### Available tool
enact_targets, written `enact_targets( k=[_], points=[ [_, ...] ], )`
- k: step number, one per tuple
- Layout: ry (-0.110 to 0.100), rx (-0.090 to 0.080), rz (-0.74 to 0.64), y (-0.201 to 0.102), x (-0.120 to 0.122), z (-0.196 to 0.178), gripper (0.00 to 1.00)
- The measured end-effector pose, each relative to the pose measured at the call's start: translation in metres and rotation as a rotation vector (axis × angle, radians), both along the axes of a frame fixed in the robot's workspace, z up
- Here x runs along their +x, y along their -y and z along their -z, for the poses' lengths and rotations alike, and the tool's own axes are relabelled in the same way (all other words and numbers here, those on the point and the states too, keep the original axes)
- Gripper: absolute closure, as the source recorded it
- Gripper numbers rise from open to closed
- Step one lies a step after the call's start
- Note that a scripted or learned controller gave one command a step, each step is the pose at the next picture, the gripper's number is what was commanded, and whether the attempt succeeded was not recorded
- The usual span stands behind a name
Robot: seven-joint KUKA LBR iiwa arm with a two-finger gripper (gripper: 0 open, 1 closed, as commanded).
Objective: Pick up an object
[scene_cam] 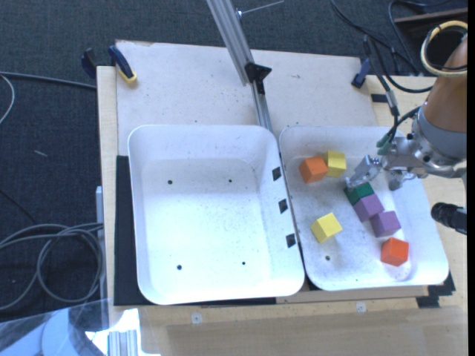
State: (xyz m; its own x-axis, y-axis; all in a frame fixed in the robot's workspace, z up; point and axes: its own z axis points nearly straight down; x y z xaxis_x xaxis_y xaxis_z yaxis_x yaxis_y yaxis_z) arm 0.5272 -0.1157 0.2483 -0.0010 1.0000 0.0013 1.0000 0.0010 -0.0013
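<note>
Blocks (369, 205) (smooth cubes) beneath metal claw (362, 177).

Two bins are set side by side on the surface (185, 87): the left bin (148, 199) and the right bin (430, 265). All the blocks are held in the right bin. Two blocks (314, 168) (336, 162) are placed touching near its back left. A lone block (326, 227) is found nearer the front, left of centre. A row of three blocks (361, 193) (368, 207) (384, 222) is laid diagonally toward the front right, with a further block (395, 251) just before it. The tool (365, 173) is positioned directly behind the row's rearmost block.
</note>
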Motion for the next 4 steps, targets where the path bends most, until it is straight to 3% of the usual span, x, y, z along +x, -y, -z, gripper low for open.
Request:
enact_targets(
  k=[1,2,3,4],
  points=[
    [0.001,-0.001,0.0,0.0,0.0,0.0,0.0],
    [-0.006,0.001,0.002,0.003,0.004,0.062,0.0],
    [0.0,0.0,0.003,0.002,0.003,0.123,0.0],
    [0.002,0.0,-0.001,0.001,0.004,0.149,0.0]
  ],
)
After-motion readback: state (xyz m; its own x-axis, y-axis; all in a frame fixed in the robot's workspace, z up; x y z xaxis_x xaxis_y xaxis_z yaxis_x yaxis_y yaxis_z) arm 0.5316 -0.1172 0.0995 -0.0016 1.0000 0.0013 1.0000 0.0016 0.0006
